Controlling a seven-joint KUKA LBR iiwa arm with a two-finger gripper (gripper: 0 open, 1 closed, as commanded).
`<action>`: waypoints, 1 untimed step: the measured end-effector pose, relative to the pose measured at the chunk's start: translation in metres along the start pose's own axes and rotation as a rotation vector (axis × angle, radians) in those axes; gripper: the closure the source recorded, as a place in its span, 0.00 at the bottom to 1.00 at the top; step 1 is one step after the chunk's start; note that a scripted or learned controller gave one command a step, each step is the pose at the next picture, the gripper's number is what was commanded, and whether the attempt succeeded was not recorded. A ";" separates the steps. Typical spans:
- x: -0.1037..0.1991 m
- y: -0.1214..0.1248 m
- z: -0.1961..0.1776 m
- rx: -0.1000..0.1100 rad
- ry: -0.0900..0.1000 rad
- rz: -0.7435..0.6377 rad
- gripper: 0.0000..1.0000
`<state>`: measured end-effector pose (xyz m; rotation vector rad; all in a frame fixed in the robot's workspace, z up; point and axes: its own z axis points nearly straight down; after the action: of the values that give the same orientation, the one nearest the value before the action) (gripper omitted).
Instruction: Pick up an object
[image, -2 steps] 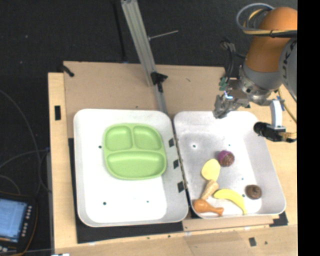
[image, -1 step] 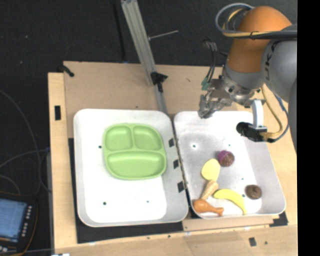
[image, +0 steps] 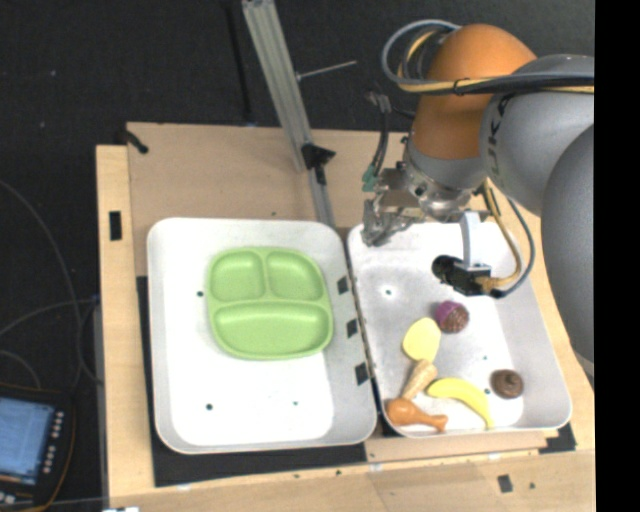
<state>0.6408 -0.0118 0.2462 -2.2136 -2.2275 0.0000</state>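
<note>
Objects for picking are lying in the right bin (image: 530, 300): a purple piece (image: 453, 317), a yellow leaf-shaped piece (image: 421, 340), a yellow banana (image: 462, 397), an orange drumstick (image: 413, 412), a tan cone-like piece (image: 418, 378) and a small brown piece (image: 507, 383). All are clustering toward the near half of that bin, several of them touching or overlapping. The gripper (image: 378, 232) is hanging over the far left corner of the right bin, close to the wall shared with the left bin (image: 170, 330), and nothing is showing between its tips. How wide it is standing cannot be told from this slant.

By the look of things, the arm is positioning for a grasp and no object is being held yet. The next move is likely calling for a shift toward the near side of the bin, over one of the pieces, then a descent. The purple piece is sitting somewhat apart from the rest and seems the easier target; the banana, cone and drumstick are crowding each other near the front wall, which could be spoiling a clean grip.

A green divided tray (image: 270, 304) is resting in the left bin, well apart from the toys. A metal pole (image: 290, 110) is slanting down behind the bins.
</note>
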 end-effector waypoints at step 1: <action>0.051 -0.001 0.009 0.001 0.000 0.000 1.00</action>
<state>0.6398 0.0388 0.2368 -2.2132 -2.2278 0.0011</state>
